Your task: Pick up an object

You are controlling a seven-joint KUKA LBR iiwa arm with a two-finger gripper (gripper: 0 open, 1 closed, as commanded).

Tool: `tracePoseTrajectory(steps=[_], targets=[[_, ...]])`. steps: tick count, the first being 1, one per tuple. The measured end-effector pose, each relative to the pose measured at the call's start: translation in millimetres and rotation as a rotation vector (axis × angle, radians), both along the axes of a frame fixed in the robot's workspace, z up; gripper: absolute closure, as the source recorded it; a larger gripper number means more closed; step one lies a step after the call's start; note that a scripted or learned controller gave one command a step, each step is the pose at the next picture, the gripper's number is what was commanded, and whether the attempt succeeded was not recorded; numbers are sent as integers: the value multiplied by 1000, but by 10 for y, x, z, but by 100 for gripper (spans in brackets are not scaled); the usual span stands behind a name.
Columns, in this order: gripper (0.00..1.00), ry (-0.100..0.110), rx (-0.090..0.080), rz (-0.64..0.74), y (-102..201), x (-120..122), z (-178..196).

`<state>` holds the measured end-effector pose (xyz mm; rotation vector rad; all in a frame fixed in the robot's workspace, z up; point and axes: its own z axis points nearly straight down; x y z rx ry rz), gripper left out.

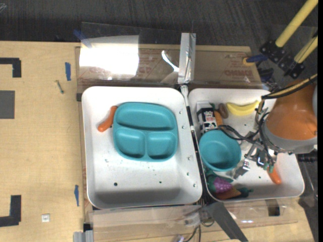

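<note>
Two white bins are noted on the bench. Approach step: jaws (251,161) are lowered beside teal bowl (219,150); their state cannot be told. Closure on an object is required next.

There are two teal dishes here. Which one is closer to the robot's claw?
The round teal bowl in the right bin, just left of the gripper. The divided teal plate lies in the left bin.
</note>
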<state>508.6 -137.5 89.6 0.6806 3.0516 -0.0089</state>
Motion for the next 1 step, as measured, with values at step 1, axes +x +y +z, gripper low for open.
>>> tracePoseTrajectory(steps=[1], targets=[[0,9,-6,-61,-171,1111,319]])
